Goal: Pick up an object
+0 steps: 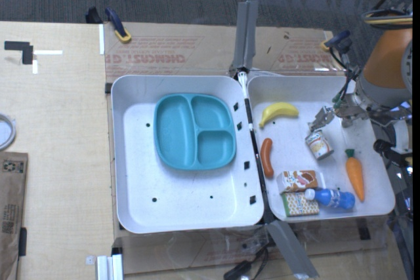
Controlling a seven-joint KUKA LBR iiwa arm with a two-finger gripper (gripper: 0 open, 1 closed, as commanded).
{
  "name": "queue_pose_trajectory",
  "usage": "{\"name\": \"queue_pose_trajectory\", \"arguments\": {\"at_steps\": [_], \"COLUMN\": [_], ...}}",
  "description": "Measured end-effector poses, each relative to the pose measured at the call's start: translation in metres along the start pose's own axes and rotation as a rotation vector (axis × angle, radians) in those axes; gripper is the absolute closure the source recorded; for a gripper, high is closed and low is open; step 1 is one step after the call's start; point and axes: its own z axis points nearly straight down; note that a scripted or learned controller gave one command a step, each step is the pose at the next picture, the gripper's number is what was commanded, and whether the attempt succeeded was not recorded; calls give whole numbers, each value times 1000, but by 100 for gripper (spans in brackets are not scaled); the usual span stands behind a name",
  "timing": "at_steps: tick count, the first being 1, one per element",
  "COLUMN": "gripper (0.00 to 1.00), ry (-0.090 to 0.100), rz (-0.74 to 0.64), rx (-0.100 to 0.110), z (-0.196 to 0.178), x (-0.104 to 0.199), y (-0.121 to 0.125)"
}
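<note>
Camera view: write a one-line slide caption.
KUKA arm's tool hovers above a small can in the right bin, beside banana, sausage and carrot; teal plate in left bin.

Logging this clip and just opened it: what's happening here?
A robot arm reaches in from the right over the right bin, its gripper low beside a small can. Nothing is visibly held yet. That bin also holds a banana, a sausage, a carrot, a water bottle and two small cartons. The left bin holds a blue divided plate.
</note>
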Motion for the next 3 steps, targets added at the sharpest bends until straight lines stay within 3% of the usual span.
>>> {"name": "queue_pose_trajectory", "arguments": {"at_steps": [1, 2, 3], "gripper": [0, 100, 0], "ry": [0, -1, -1], "rz": [-29, -26, -26], "rx": [0, -1, -1], "z": [0, -10, -10], "x": [29, 28, 28], "y": [3, 3, 3]}}
